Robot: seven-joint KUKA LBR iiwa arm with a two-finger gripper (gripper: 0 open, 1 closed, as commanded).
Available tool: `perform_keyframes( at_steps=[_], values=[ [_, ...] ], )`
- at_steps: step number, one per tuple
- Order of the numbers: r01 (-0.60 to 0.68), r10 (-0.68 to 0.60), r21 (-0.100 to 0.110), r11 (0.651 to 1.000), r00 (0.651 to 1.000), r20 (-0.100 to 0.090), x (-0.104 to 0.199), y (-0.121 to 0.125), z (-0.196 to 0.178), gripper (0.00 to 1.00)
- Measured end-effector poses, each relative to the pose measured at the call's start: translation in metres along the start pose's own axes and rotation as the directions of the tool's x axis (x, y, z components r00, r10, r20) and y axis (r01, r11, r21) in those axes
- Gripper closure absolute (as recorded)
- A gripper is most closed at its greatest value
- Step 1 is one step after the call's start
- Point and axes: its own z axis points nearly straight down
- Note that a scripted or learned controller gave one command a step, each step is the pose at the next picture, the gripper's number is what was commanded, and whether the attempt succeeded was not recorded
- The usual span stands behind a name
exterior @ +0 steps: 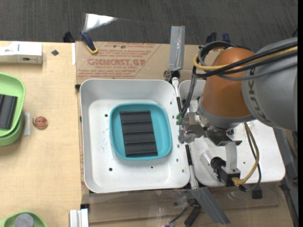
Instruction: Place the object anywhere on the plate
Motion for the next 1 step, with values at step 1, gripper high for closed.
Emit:
perform_keyframes(
  at_steps=[1],
  values=[
    [0.148, -0.148, 0.003, 0.989, 0.989, 0.000, 0.0324, -0.0007, 0.0243, 1.00]
  ],
)
